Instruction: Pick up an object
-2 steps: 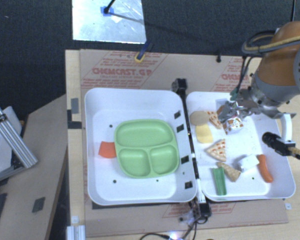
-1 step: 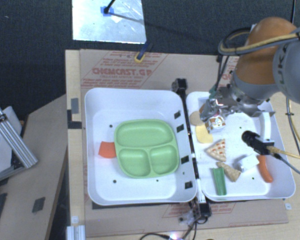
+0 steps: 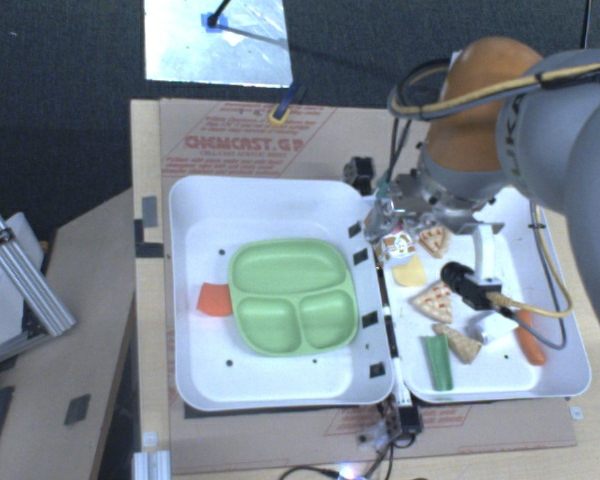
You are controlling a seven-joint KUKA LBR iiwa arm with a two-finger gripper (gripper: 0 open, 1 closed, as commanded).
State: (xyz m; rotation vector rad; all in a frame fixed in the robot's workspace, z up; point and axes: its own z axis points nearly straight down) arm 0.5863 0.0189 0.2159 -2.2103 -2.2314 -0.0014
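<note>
Camera view showed the end effector low at the right bin's upper left corner, just above a yellow cheese wedge; its grip state could not be told. A good grasp likely needed centring over one toy piece.

Fingers of the gripper too small and cluttered to tell apart. Far end of the right bin covered by the arm, itself cut off at the right edge. Small piece under the gripper, white and red, too blurred to identify.
</note>
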